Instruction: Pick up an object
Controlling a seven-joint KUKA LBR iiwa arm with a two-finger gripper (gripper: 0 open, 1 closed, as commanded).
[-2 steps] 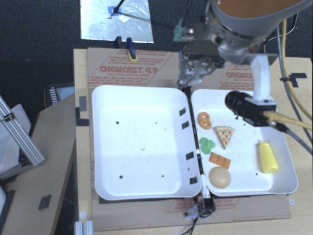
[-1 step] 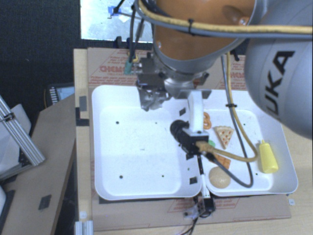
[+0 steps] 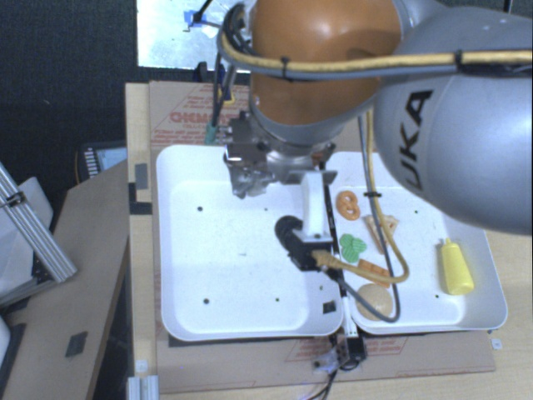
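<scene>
My gripper (image 3: 250,176) hangs under the orange wrist band over the back of the left bin (image 3: 208,311), and the arm's bulk covers most of it. In the right bin (image 3: 493,308) lie an orange pretzel-shaped piece (image 3: 348,205), a green toy (image 3: 353,247), an orange carrot-like stick (image 3: 367,267), a tan round piece (image 3: 375,300), a pale tan scrap (image 3: 386,224) and a yellow bottle (image 3: 455,267). None of them touches the gripper.
A black cable fitting (image 3: 289,233) and a yellow hose (image 3: 391,257) dangle from the arm over the wall between the bins. Cardboard (image 3: 179,115) lies under the bins. An aluminium rail (image 3: 29,232) stands at the left.
</scene>
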